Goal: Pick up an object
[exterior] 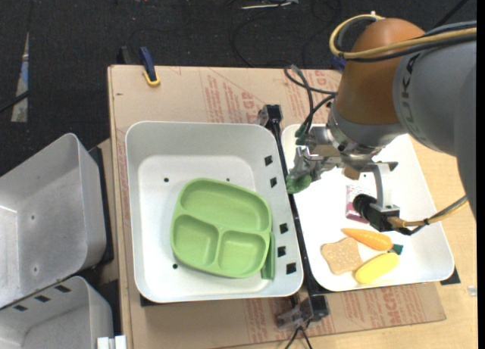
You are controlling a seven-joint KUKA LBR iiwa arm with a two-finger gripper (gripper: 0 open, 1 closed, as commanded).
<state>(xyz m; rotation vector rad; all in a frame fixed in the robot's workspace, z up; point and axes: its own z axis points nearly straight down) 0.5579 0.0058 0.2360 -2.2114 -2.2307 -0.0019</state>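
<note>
Your arm came in from the right and hung over the right bin, orange band on top and wrist low over the bin's upper left part. The gripper sat at that bin's left wall, right by the divide between the two bins. Whether it was spread or closed, you couldn't make out from this angle; the wrist body hid most of it. A small green item lay just below the gripper at the wall, close enough to look like touching, but you couldn't confirm it was gripped. Pickable stuff in the right bin: pink packet mid-bin just under the wrist, orange carrot below it, tan bread slice to the carrot's lower left and touching it, yellow fruit piece just beside the bread at the near edge. All four lay flat on the bin floor, apart from the gripper. The left bin held one green divided plate, flat, with three compartments, toward the near right corner. Both bins stood on the brown bench board, with a blue-and-yellow clamp on its far left edge. Two more white tubs stood off the bench at the left.
</note>
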